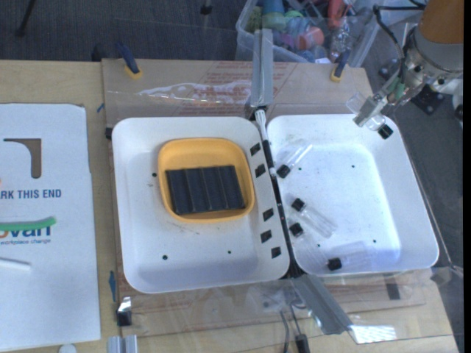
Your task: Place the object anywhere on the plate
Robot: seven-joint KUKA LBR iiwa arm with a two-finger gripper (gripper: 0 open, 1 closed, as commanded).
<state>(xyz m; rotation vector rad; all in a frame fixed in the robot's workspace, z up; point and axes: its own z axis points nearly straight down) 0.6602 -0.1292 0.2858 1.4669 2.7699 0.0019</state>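
A black ribbed rectangular object (204, 190) lies flat on the yellow plate (171, 157), covering most of its middle. The plate sits in the left white bin (136, 234), slightly toward its back. My gripper (374, 115) hangs over the back right corner of the right bin (412, 219), far from the plate and to its right. The grey wrist and orange band (445, 9) rise above it at the top right. Nothing shows in the gripper.
Several small black pieces (296, 205) and clear plastic bits (318, 221) lie scattered in the right bin. A metal divider (259, 79) runs between the bins. A white printed card (44, 219) lies left; a box of coloured items (309, 13) stands behind.
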